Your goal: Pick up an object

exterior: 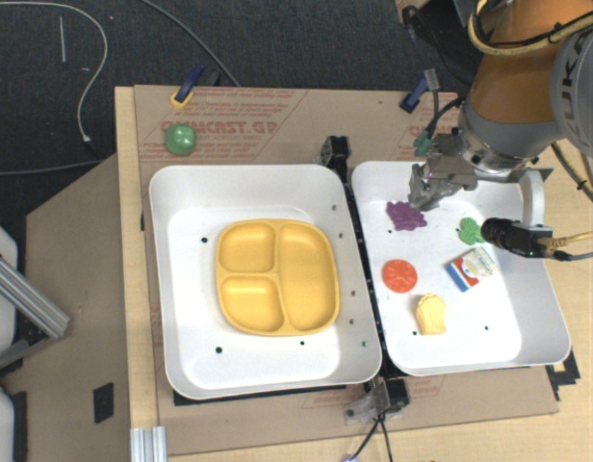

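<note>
Your gripper [424, 192] hangs low over purple grapes [405, 216], at rear of right bin [537, 340]; finger opening: you cannot tell from here. Grapes: small dark-purple cluster, lying flat. Nearby in same bin: orange disc [400, 275], yellow piece [430, 314], blue-white carton [470, 269]. Left bin [181, 354] holds yellow divided plate [276, 276]. Cardboard [142, 258] under both bins, dark carpet [229, 17] beyond.

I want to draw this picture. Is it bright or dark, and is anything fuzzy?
In the camera view the light is bright and even: the white bins look nearly washed out, shadows are soft, the yellow plate shows mild shine, and the small toys near the gripper look slightly fuzzy.
</note>
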